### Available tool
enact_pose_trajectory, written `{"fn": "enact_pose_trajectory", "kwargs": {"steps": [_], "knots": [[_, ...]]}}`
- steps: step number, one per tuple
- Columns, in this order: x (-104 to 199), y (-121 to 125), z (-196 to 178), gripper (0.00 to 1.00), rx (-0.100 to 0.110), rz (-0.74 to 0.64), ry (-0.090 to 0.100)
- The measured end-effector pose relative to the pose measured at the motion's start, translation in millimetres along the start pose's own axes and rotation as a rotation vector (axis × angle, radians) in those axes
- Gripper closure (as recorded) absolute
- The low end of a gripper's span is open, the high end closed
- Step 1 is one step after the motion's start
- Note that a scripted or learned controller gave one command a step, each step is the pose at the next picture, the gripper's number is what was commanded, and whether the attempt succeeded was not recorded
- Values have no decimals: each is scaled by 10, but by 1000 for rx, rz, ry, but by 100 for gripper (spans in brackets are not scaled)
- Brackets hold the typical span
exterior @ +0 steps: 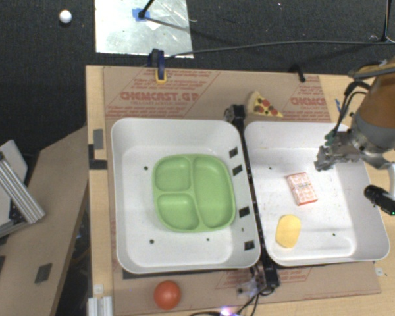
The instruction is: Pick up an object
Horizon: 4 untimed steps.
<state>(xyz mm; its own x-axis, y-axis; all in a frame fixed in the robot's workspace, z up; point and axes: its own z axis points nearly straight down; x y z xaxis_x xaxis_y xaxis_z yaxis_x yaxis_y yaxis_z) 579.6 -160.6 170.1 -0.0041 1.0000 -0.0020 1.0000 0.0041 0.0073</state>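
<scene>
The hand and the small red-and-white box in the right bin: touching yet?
Apart. The camera view shows bare white bin floor between the hand and the red-and-white box, which lies flat below and left of it, next to nothing but the yellow object farther down.

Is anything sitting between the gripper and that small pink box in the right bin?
Nothing visible. The gripper hangs over the right bin, up and right of the pink box, with bare bin floor between them. The yellow piece lies below the box, off that line.

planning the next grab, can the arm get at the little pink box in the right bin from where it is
Probably yes. The gripper hangs over the right bin, close to the pink box, with bare bin floor between them. The yellow piece lies apart, nearer the front.
</scene>
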Motion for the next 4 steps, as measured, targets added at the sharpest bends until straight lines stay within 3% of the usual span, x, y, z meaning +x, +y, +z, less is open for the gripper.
{"fn": "enact_pose_trajectory", "kwargs": {"steps": [1,2,4], "knots": [[59,4,-459,100,1,-1,1],[58,18,-640,100,4,-1,1],[1019,-309,-700,100,6,-5,4]]}}
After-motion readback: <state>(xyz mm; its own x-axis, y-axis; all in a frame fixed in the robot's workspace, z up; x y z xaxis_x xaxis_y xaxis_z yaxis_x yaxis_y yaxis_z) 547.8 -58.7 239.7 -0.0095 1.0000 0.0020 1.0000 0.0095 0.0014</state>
